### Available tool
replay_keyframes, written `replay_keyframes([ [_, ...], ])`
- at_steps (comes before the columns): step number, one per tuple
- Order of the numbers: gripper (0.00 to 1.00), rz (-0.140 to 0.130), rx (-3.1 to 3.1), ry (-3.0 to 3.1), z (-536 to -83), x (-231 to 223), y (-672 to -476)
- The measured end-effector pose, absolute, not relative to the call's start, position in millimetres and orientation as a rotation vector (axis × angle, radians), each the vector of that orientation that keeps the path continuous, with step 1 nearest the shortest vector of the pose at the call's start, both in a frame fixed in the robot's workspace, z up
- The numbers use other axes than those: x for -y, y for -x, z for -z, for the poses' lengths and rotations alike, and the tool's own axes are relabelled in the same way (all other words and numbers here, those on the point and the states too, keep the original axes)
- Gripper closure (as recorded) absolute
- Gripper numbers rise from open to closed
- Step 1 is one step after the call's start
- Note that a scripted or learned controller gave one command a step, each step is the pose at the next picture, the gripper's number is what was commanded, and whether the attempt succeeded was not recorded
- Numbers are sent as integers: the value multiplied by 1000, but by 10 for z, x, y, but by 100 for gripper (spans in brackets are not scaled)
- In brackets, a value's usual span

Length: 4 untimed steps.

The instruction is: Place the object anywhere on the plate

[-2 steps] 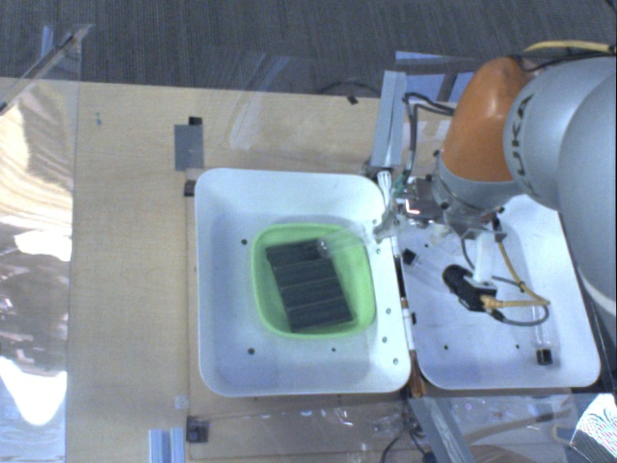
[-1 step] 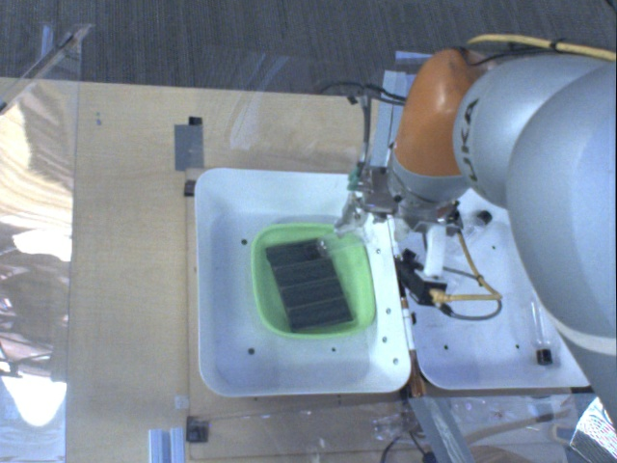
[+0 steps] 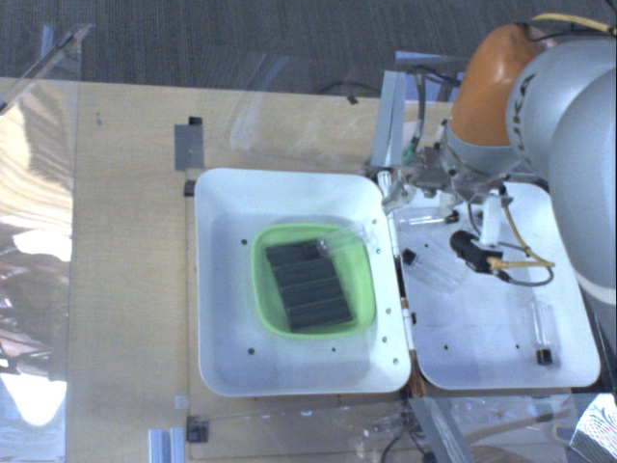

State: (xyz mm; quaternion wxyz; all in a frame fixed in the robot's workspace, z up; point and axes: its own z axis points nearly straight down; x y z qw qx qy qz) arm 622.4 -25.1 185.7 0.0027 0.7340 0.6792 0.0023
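My gripper [image 3: 396, 190] hung at the far edge of the bins, right over the seam where the left bin [image 3: 220, 258] and the right bin [image 3: 482, 355] met. My orange-banded wrist rose behind it on the right-bin side. From this slant I could not tell how far open the gripper was, and I could make out nothing held in it.

The object [image 3: 307, 283], a dark ribbed slab, lay well apart from my gripper, nearer the camera and over in the left bin. It rested flat on the green plate [image 3: 265, 302], turned a little askew within the rim. The plate itself sat near the middle of that bin's floor.

On my gripper's other side, in the right bin, a small black piece [image 3: 408, 256] lay close below it. A clear tube with a dark end [image 3: 542, 330] lay farther off toward that bin's near corner.
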Motion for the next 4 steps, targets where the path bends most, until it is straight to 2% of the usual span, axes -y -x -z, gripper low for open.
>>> replay_keyframes([
  [1,0,-9,-2220,-2213,-2638,661,-5598],
  [2,0,-10,-2206,-2223,-3544,1218,-5093],
  [3,0,-6,-2501,-1875,-4380,1840,-4888],
  [4,0,-3,-2477,-1922,-3025,1924,-4967],
])
